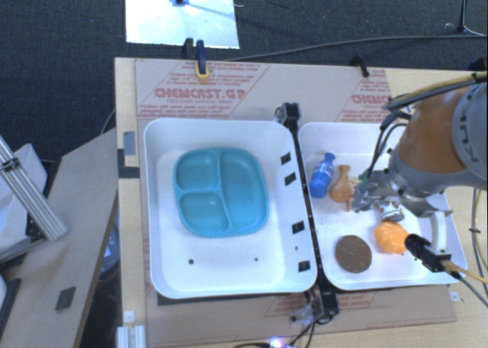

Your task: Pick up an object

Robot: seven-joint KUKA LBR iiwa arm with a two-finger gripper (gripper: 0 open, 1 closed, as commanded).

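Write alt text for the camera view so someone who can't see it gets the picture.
A grey and orange robot arm reaches from the right over the right white bin, its gripper low among a blue bottle, a tan vase-shaped piece, an orange object and a brown disc. The left white bin holds a teal divided plate.

Arm (438, 136) low, end effector (374, 198) down

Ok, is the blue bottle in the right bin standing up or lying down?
Lying down. The blue bottle rests on its side on the right bin floor, cap pointing up-frame, beside the small tan vase.
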